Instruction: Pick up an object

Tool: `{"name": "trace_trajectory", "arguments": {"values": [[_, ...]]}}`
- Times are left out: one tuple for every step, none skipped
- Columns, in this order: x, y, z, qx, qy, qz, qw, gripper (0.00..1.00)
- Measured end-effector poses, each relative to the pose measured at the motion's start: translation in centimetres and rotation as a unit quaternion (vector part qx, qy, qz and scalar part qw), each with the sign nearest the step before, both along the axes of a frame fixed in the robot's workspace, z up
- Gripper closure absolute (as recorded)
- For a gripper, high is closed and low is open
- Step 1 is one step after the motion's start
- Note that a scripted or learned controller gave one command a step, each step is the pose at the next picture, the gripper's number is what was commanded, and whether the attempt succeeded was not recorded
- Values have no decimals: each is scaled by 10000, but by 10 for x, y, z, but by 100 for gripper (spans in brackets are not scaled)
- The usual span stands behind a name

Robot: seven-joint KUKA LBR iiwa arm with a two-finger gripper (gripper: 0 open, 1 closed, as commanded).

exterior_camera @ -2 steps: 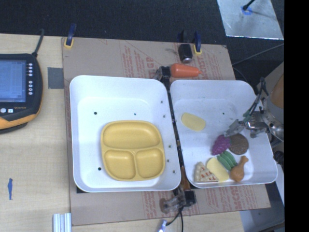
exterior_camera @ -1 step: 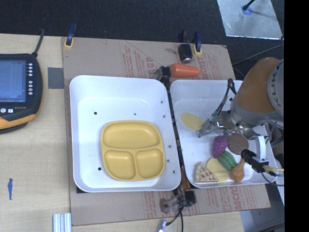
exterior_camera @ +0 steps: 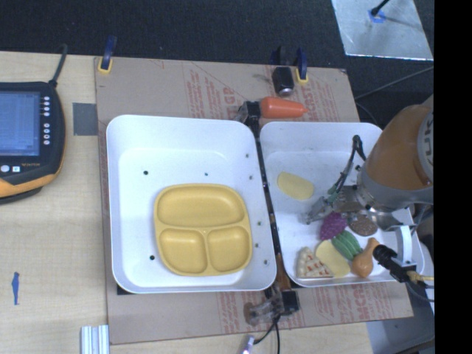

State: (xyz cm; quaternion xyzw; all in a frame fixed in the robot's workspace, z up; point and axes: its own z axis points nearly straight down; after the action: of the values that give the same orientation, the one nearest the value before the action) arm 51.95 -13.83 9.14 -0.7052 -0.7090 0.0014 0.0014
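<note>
My gripper (exterior_camera: 322,210) hangs low in the right bin (exterior_camera: 324,140), near its middle. Just right of and below its tip lies a purple bunch of grapes (exterior_camera: 333,225), very close to it or touching. A pale yellow oval piece (exterior_camera: 295,186) lies up and to the left of the gripper. Along the bin's front edge sit a waffle wedge (exterior_camera: 312,265), a green and yellow piece (exterior_camera: 341,249) and an orange-brown drumstick (exterior_camera: 364,259). The grey arm with its orange band (exterior_camera: 398,153) covers the bin's right side.
The left bin (exterior_camera: 133,153) holds a yellow three-compartment plate (exterior_camera: 203,228). An orange carrot (exterior_camera: 282,108) lies on the cardboard behind the bins, next to a black clip (exterior_camera: 283,78). A teach pendant (exterior_camera: 28,140) rests at the bench's left edge.
</note>
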Motion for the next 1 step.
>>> {"name": "trace_trajectory", "arguments": {"values": [[-10,-9,0,6,5,-2,10000,0]]}}
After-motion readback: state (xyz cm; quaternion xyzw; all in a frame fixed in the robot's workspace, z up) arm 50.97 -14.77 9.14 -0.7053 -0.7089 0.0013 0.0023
